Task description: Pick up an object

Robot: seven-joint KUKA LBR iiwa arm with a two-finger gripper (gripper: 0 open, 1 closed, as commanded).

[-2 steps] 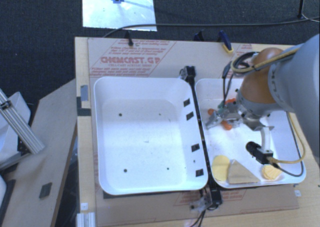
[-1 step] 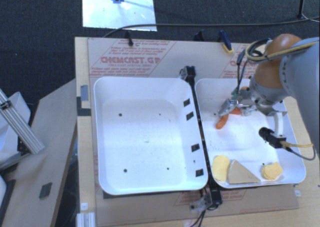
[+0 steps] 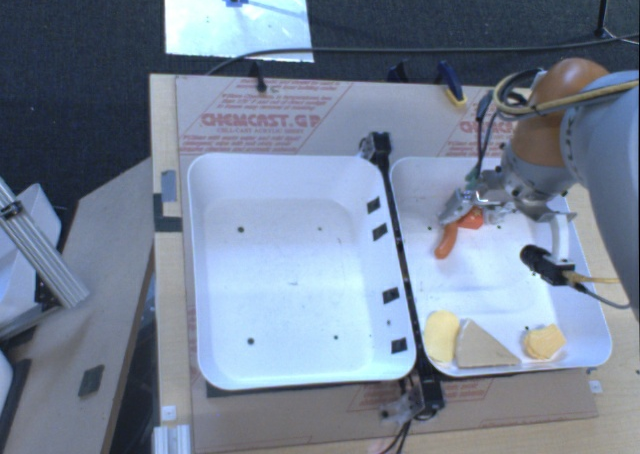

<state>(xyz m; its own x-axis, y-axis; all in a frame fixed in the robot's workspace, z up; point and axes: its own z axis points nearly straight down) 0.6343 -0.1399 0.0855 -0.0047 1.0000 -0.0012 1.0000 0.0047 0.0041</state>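
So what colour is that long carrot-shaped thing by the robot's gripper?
Orange. The long carrot-shaped toy lies in the right white bin just below the gripper, seen in the camera view.

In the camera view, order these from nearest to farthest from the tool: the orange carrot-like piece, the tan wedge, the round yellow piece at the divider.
Measured from the tool in the right bin:
1. Orange carrot-like piece, right at the tool, just below it.
2. Tan wedge, at the bin's near edge.
3. Round yellow piece, near edge by the divider; too close to the wedge to call firmly.

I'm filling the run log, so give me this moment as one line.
arm: over right bin | gripper: at orange carrot-like piece, grasp unclear | bin front: two yellow pieces, tan wedge | left bin: no items seen
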